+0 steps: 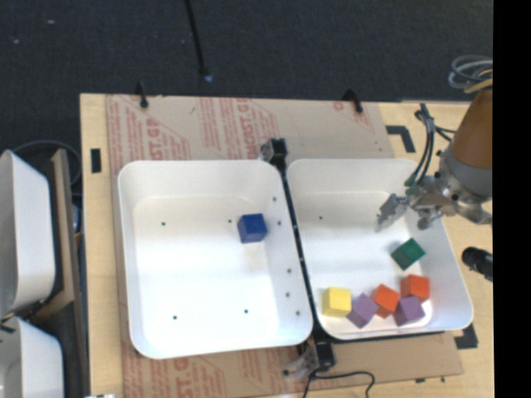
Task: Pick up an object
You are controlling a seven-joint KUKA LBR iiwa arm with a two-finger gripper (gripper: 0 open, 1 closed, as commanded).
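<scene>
Approach step: tool point(404, 209) hovers over right bin point(348, 177), nothing between its fingers.

Fingers appear spread, though small in view. Green block point(407, 254) lies near, at 6 o'clock of the tool; yellow point(337, 300), orange point(386, 298) and purple blocks point(362, 310) cluster along the front wall. Blue block point(252, 227) sits alone in left bin point(166, 185). Next, by my reading: centre over green, descend, close.

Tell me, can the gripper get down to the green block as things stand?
Probably yes: the gripper hangs just above the green block in the right bin, and the block lies apart from the other blocks.
</scene>
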